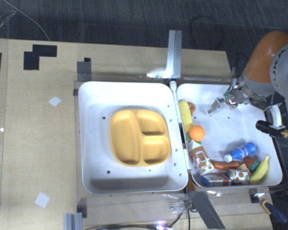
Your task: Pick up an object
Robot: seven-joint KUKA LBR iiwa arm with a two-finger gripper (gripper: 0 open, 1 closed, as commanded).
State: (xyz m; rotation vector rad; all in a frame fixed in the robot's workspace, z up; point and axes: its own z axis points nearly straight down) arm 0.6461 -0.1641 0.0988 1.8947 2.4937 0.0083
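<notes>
stage: approach, nothing lifted | end effector [220,105]: over the bare upper part of the right bin [216,133], fingers look narrowly spread with nothing between them | candidates: orange [197,132], corn cob [186,115], banana [260,170], blue bottle [242,152] all lying in that bin | left: descend, grasp, lift

Setting: robotics lab or test cell. Evidence — pale wooden bench [33,143] marked with black tape patches [38,55], two shallow white bins [134,91] fixed between metal brackets [174,51], loose cables [19,18] over dark carpet [110,8]. Contents are practice props — yellow divided tray [138,137], toy corn [186,115], orange ball [197,132], toy banana [260,170].
</notes>
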